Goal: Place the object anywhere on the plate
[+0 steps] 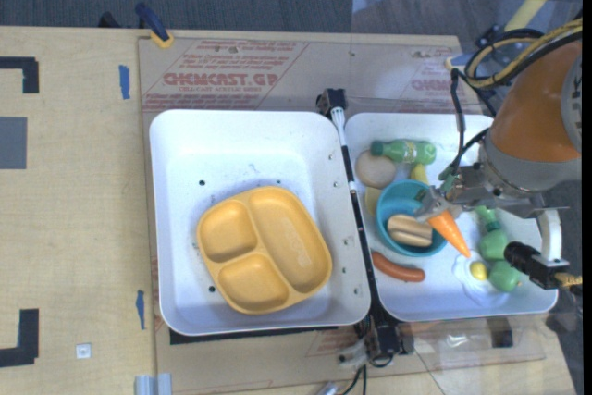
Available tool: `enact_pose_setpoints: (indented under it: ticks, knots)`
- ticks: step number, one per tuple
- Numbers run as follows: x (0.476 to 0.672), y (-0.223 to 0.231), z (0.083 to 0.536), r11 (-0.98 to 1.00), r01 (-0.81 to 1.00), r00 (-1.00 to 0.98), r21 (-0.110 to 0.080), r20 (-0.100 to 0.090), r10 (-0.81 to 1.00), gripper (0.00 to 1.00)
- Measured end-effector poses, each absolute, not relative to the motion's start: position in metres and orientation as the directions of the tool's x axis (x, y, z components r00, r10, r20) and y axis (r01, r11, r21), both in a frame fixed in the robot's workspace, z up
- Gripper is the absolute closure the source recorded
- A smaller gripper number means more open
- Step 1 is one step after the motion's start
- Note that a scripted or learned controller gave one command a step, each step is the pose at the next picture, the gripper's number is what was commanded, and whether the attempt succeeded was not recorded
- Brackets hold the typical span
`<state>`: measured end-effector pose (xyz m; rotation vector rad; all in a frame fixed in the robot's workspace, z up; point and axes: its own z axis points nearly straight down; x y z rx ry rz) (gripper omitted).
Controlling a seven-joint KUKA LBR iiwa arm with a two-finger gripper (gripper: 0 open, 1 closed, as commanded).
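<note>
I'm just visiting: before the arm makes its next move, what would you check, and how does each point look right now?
1. Plate sits flat in the left bin: ok.
2. Plate's three compartments free to take an object: ok.
3. Gripper is over the right bin, near the carrot and blue bowl: ok.
4. An object held between the fingers: cannot tell, the arm hides them.
5. Target easy to single out: not ok, the toys lie crowded together.
</note>
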<state>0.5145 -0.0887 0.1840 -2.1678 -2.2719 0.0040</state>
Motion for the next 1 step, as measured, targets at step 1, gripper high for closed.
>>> enact_pose_setpoints:
  ticks: [1]
  knots:
    - [0.5835,-0.0943,0.2899,0.251,0.968,-0.251,0.008,-0.004,0.968,1.00]
